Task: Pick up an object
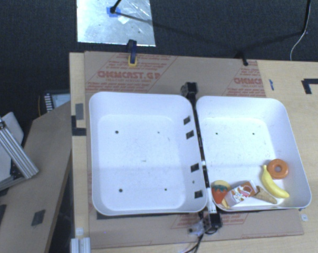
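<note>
Nothing picked yet, I judge; banana [273, 183], orange ring [278, 168], and a small packet [240, 193] lie clustered at the right bin's [238, 112] near edge; whole grasp left

The arm's pose, its wrist angle and the gripper's state cannot be told from this slanted overhead view.

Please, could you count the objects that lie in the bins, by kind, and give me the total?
Banana: 1
Orange ring like a donut: 1
Red and orange round fruit-like piece: 1
White and red packet: 1
Small brown wedge: 1
Total: 5, all in the right bin
</note>
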You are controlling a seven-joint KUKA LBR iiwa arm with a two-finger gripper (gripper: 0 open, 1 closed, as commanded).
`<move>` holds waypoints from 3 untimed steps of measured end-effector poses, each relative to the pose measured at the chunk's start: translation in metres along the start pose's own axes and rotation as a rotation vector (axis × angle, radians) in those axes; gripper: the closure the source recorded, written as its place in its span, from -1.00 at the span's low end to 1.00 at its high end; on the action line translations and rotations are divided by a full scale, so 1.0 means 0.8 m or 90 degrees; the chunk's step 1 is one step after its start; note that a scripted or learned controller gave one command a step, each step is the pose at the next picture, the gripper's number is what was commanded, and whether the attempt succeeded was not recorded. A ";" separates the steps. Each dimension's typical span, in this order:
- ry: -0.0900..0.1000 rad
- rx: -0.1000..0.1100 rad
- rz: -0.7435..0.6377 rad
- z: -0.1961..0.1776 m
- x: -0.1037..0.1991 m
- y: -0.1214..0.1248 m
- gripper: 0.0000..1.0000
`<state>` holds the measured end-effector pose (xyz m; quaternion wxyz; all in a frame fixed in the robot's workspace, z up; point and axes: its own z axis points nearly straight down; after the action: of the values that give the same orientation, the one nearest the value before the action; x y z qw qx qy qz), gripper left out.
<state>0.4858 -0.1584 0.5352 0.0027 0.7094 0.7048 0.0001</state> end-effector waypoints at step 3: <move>0.003 0.000 -0.011 -0.001 0.219 0.000 -1.00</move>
<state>0.4867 0.0164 0.5352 0.0006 0.7034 0.7108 0.0017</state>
